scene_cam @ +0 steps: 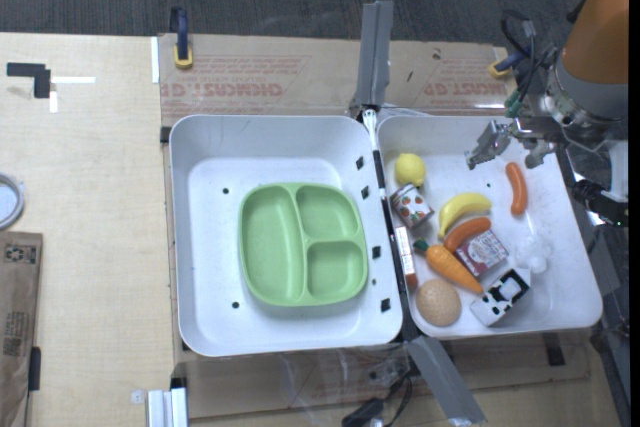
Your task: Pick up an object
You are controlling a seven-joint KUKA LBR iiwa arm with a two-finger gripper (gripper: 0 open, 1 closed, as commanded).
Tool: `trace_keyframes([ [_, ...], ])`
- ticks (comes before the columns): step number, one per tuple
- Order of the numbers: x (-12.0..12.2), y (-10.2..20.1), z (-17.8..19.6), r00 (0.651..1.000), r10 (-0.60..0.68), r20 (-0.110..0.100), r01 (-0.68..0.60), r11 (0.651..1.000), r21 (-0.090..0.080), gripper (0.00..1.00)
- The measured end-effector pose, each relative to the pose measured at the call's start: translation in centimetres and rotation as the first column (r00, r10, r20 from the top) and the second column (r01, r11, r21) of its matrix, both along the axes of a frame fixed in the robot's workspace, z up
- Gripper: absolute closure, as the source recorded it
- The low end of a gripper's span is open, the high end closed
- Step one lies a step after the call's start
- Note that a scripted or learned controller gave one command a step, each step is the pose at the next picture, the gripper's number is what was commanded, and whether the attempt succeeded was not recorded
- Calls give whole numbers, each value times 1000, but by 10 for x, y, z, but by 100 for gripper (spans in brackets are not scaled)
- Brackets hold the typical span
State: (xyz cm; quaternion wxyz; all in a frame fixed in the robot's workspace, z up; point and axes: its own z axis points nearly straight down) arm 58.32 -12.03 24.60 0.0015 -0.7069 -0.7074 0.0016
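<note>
One fixed camera above the bench (80,215), looking down at a slant, both white bins (190,245) in frame

The grey arm (600,25) with its orange band reaches in from the right edge, wrist bent downward, its gripper (510,147) hanging with both fingers (485,148) spread apart, nothing between them.

Item count, as I read it from the overhead camera.
I count two white bins: left bin (190,215) and right bin (570,285). I count one green plate (303,243), one lemon (409,168), one banana (465,209), one carrot (452,267), one sausage (516,188), one small can (411,206), one tan round item (438,303), one red packet (484,253) and one black-and-white carton (502,296).
</note>
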Motion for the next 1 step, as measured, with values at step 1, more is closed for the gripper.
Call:
trace_keyframes([
  [1, 0, -1, 8, 1000, 0, -1, 0, 1000, -1, 100],
])
